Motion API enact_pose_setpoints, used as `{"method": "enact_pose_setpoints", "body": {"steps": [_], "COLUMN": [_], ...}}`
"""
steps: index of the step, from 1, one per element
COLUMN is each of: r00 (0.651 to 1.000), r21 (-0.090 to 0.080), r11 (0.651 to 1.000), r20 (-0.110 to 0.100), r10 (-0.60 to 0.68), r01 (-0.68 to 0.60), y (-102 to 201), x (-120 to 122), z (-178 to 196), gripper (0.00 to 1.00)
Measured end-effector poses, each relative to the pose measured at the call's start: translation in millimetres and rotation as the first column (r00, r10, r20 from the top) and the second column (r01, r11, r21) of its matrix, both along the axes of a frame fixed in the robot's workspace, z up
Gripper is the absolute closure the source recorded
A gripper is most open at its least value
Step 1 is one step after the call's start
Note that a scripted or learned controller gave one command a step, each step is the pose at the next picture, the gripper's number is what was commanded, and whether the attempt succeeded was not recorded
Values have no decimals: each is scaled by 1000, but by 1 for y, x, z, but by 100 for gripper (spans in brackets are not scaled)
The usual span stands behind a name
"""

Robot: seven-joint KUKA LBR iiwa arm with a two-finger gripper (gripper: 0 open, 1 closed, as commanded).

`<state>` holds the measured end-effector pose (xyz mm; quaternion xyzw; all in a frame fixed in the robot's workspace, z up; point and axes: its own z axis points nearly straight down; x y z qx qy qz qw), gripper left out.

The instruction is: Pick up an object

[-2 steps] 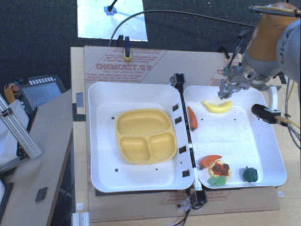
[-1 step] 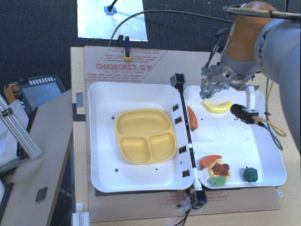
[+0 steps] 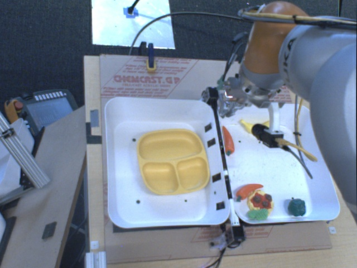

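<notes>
Camera view, glossy three-compartment yellow tray point(image 3: 170, 162), white bin point(image 3: 120, 166)

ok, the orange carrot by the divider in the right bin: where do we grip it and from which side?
Grip the carrot across its middle, coming straight down from above. It lies flat on the right bin floor, long and narrow, running roughly along the divider, so close the fingers across its short width. It sits very near the divider; the finger on that side may have little room, so approach with care.
</notes>
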<state>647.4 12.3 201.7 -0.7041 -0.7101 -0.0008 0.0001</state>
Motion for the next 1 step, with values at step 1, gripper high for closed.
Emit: {"method": "enact_pose_setpoints", "body": {"steps": [1], "r00": [1000], "r21": [1], "r11": [1000], "r20": [3], "r10": [2], "r01": [-2], "y": [57], "x": [8], "z": [15], "gripper": [100]}}
